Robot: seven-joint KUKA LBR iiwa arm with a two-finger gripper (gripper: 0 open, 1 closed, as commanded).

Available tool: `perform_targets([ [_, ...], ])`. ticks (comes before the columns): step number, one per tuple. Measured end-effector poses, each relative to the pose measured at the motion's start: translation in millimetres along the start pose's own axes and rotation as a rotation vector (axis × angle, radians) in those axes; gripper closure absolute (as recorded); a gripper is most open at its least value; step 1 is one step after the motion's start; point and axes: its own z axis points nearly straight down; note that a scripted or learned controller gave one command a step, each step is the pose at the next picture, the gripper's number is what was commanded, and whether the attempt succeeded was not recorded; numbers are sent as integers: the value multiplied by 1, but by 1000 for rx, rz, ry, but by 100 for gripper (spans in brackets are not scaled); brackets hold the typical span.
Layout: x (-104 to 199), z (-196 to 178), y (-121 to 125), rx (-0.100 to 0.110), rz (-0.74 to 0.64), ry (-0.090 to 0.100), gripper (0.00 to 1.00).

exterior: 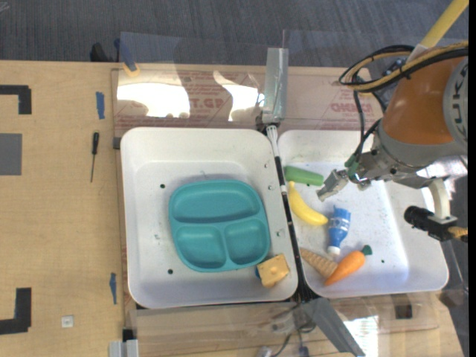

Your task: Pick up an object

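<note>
Yellow plastic banana (306, 208) lies in right white bin (424, 274), against the divider, near a green plastic cylinder (303, 175). Gripper (330, 185) hovers just above both, nothing held; I cannot tell its opening. I judge descent pending.

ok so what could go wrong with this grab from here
The pincer hovers over the right bin between the green piece and the banana; these lie close together, so it might nudge one while closing on the other. The banana lies against the divider wall, leaving little finger room. The bottle, cone and carrot are clustered, so one could drag another.
</note>
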Motion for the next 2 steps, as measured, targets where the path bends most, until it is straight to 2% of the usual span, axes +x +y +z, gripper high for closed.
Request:
perform_targets([
  [1,-22,75,-48,15,237,3,0],
  [2,-2,100,-59,2,121,-2,0],
])
